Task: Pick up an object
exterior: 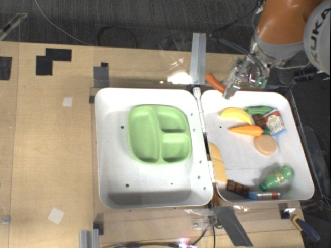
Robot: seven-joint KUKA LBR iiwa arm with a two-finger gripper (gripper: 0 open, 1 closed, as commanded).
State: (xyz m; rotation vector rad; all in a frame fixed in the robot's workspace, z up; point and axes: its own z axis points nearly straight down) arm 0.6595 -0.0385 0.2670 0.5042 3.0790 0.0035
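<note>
Objects in right bin point(295, 133): banana point(235, 115), carrot point(246, 130) just below it, tan disc point(266, 146), green bottle point(276, 177) near lower right corner, brown bar point(237, 188) at lower edge. Green tray point(158, 133) lies in left bin point(111, 154). Gripper point(234, 85) above right bin's top left corner, fingers apart, nothing between them. Table point(46, 154) wooden

The right bin point(300, 154) holds a yellow banana point(235, 114) lying beside an orange carrot point(246, 130), a round tan disc point(266, 145) and a green bottle point(276, 177) on its side. An orange piece point(215, 82) lies by the bin's upper rim.
</note>
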